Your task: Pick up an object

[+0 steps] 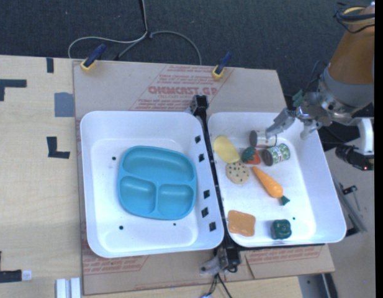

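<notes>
Dark carpet lies behind the counter (30, 123), whose pale wood top carries a cardboard sheet (172, 89) clamped at its far edge, and on that two white bins: the left bin (95, 141) holds a blue divided tray (157, 182), the right bin (315, 185) a yellow lemon (226, 148), a speckled cookie (238, 174), an orange carrot (267, 182), a toast slice (241, 222), a small green piece (280, 229) and a green-labelled can (277, 154). Reaching in from the right, the gripper (261, 138) sits low over the right bin's far part, just beside the can; how wide it stands I cannot tell, and nothing is seen held in it.
</notes>
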{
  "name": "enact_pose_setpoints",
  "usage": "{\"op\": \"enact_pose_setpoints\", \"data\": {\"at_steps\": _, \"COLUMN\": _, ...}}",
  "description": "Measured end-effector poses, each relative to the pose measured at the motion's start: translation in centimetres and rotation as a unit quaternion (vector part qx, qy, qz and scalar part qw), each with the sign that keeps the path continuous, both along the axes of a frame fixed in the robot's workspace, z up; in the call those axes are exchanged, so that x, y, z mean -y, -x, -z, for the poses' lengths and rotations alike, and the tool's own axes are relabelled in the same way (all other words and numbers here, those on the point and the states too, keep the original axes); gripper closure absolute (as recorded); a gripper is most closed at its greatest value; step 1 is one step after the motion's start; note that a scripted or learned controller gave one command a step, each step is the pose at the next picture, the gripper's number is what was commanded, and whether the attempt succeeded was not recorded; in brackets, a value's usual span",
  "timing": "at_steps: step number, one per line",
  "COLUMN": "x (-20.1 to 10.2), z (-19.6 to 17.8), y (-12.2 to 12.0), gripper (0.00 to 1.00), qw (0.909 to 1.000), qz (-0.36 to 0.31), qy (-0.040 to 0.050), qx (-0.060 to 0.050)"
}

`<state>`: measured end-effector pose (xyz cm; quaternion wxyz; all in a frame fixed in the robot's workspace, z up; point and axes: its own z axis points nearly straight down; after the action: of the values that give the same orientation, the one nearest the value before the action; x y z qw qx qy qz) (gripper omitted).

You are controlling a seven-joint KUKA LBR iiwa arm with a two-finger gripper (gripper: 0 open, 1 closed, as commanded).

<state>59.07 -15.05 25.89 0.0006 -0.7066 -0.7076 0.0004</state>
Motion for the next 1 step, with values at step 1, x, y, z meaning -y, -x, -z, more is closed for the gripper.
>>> {"op": "enact_pose_setpoints", "data": {"at_steps": 1, "x": 1.66, "z": 13.45, "y": 4.99, "gripper": 0.0, "qw": 1.0, "qz": 0.002, "qy": -0.0015, "qx": -0.008}}
